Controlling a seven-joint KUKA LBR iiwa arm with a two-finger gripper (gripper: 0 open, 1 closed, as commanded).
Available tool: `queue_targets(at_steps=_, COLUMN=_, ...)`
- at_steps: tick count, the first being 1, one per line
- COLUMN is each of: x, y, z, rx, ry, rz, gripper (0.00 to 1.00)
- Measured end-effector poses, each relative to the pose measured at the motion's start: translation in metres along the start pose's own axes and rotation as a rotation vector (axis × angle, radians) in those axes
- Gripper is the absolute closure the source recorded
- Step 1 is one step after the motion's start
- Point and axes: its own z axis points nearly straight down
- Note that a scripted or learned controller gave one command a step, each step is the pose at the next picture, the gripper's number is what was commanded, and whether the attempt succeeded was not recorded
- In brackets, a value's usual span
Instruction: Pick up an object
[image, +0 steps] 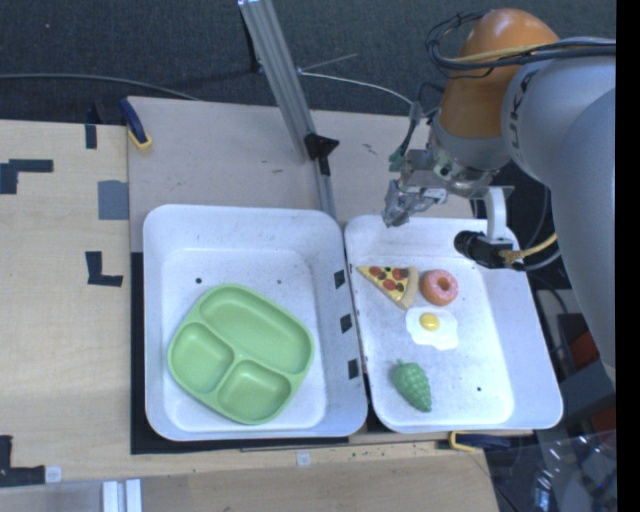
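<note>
The right bin holds a toy pizza slice, a pink donut, a fried egg and a green bumpy fruit. My gripper hangs over the far left corner of that bin, above and behind the pizza slice. Nothing shows between its fingers, and they look close together.
The left bin holds a green three-compartment plate. A metal pole slants across the back of the bench near the bins' divide. Cables run behind the arm.
</note>
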Motion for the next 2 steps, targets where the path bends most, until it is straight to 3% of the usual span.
queue_targets(at_steps=2, x=0.105, y=-0.017, z=0.003, rx=0.003, ry=-0.001, rz=-0.001, gripper=1.00)
